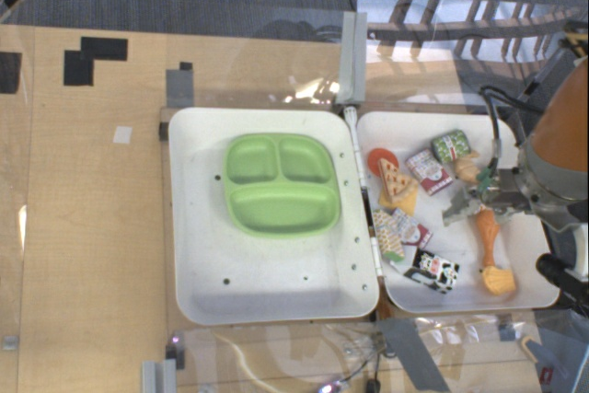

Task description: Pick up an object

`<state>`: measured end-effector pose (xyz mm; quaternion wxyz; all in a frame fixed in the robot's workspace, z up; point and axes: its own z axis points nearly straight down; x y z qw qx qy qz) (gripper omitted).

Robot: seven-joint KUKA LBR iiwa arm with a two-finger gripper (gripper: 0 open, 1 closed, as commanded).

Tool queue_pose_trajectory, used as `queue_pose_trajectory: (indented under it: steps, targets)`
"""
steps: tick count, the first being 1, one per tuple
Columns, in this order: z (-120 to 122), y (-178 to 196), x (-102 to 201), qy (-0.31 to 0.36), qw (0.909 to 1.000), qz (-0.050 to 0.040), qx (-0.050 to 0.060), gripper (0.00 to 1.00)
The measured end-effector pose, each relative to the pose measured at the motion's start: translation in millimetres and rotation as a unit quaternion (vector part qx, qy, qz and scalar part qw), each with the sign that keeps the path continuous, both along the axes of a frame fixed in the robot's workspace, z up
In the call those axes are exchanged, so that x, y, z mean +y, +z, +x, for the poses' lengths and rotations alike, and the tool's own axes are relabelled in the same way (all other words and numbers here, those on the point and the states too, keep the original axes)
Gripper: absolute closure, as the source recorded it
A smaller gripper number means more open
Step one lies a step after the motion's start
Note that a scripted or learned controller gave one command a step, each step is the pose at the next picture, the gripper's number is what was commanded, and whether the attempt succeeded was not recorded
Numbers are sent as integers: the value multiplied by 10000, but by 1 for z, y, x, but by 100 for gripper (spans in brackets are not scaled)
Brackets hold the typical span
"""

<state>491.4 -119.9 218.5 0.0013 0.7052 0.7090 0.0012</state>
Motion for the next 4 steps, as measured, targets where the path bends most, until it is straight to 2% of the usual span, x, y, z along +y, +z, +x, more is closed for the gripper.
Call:
queue_pose_trajectory:
  steps: [1,2,3,4]
  targets:
    - [39,-116,-35,1803,9836,-43,-79,0]
    - [64,-97,-86,1736,9848,-19,-22,0]
    - [32,-129,-86,697,9976,-17,-47,0]
    - [34,-117,-85,708,9975,-8,-70,100]
